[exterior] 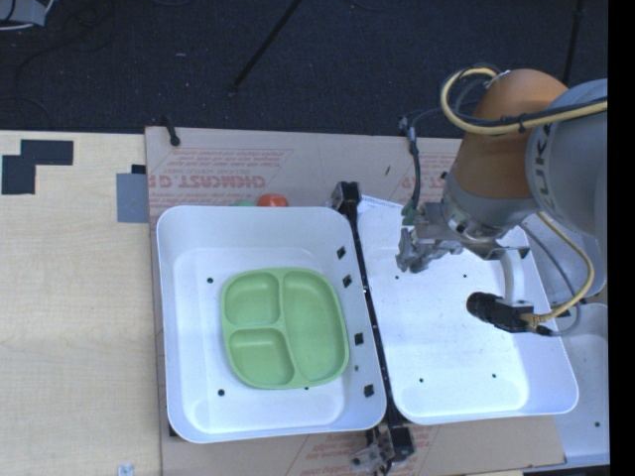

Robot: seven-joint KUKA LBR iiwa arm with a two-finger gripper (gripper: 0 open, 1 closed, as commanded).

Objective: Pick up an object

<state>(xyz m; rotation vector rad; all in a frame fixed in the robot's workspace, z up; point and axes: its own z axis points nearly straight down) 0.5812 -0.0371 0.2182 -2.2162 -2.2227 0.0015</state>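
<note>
Green three-part plate (285, 327) lies flat in the middle of the white bin (189, 365) at the view's left, well apart from my pincer (415, 254). My pincer hangs over the far left part of the neighbouring bin (476, 380), near the divide; whether it stands wide or narrow I cannot tell.

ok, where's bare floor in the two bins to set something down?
Most room is in the right bin: its front half is bare from wall to wall. The gripper hangs over its back-left part. The left bin is crowded: the green divided plate takes the middle, leaving only strips along the left, back and front walls.
</note>
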